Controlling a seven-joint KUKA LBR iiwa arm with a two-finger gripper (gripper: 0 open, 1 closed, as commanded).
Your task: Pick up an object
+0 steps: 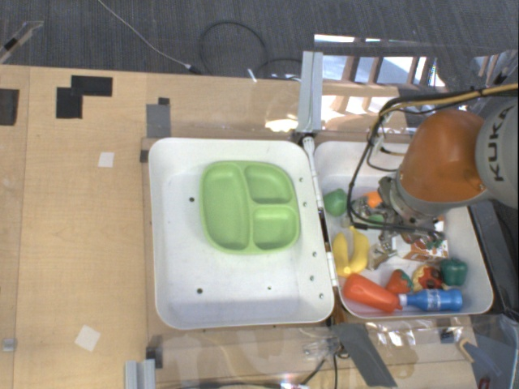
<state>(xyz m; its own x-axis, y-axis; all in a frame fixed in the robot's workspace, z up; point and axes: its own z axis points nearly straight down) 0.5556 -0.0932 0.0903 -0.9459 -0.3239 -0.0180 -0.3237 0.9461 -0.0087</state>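
- The arm (454,156) reaches in from the right and hangs over the right bin (480,286), its orange band sitting above the wrist.
- The end effector (393,237) is low over the middle of the right bin, among the toys; whether it is wide, narrow or holding anything cannot be told, since the wrist and cables cover it.
- The things to pick all lie in the right bin, crowded toward its near half.
- A yellow banana (350,251) lies just left of the end effector, near the wall between the two bins.
- A green round toy (333,202) sits beyond the banana, against the same wall.
- An orange carrot-shaped toy (371,292) lies near the front left corner of the right bin.
- A blue bottle (434,301) lies on its side just right of the carrot, along the front wall.
- A dark green piece (453,271) and small red pieces (398,281) lie just behind the bottle.
- The left bin (174,298) holds a light green divided plate (247,207) with three compartments, lying flat near the middle.
- Both bins rest side by side on the pale wooden bench (73,241).
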